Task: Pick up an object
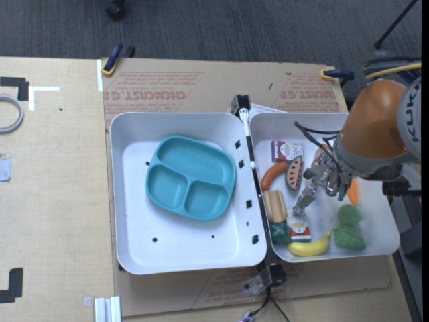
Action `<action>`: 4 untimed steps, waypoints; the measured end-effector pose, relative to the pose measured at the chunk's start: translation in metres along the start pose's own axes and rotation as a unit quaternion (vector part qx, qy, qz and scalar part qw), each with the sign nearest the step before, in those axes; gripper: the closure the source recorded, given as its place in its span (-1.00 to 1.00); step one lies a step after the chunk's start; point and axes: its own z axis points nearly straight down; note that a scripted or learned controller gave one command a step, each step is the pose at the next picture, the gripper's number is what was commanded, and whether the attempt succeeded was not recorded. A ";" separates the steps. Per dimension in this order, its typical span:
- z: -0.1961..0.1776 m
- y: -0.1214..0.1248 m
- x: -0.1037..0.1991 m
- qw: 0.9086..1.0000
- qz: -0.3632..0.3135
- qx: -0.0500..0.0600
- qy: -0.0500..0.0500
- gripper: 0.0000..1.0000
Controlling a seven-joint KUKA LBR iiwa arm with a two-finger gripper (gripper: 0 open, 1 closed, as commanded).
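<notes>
Gripper (303,203) low in the right bin (379,247), above the cluttered toys; no object secured.

My 2 fingers point down-left over bare floor between the watermelon slice (294,172) and the small carton (299,229); I cannot tell whether my jaws stand apart or together, and nothing is visibly between them. Candidate objects lie close: an orange sausage (271,175), a wooden cylinder (273,205), a banana (310,246) and 2 knobbly green vegetables (349,227). Risk, as I judge it: the smooth, rounded plastic shapes may roll or squirt out under pinch, and the tight packing may let a finger land on a neighbour. The teal 3-compartment plate (192,178) sits in the left bin (127,180).
</notes>
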 end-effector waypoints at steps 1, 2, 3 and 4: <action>0.003 0.044 -0.028 0.996 0.092 0.002 0.002 -1.00; 0.003 -0.001 -0.011 1.000 0.024 0.002 0.003 -1.00; -0.007 -0.001 -0.012 1.000 0.025 0.001 0.002 1.00; -0.171 0.008 0.029 0.997 0.079 0.002 0.002 1.00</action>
